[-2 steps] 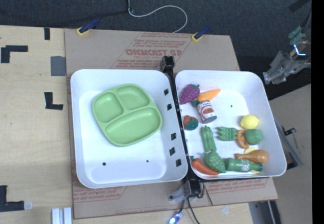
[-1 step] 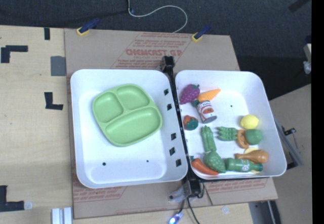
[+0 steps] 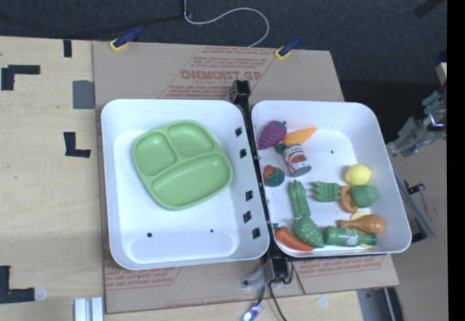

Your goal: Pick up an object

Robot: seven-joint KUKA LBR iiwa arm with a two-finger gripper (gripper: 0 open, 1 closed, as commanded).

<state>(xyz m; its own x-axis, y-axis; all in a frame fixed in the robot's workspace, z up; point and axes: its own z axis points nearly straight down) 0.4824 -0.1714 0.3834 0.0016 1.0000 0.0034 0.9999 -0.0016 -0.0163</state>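
Gripper (image 3: 420, 131): at the right edge, outside the right bin (image 3: 378, 127), raised off the bench; whether open or closed cannot be told. Nearest contents, well apart to its left: lemon (image 3: 358, 174), green ball (image 3: 365, 194). Further left: can (image 3: 296, 159), carrot (image 3: 302, 135), grapes (image 3: 272, 133); left bin (image 3: 116, 189) holds a green divided plate (image 3: 183, 164).

Saw two white bins side by side on cardboard (image 3: 218, 72). Left bin (image 3: 123, 240) held a green divided plate (image 3: 182, 163). Right bin (image 3: 363, 123) held toy food: grapes (image 3: 272, 133), can (image 3: 296, 158), lemon (image 3: 357, 174), carrot (image 3: 299, 136).
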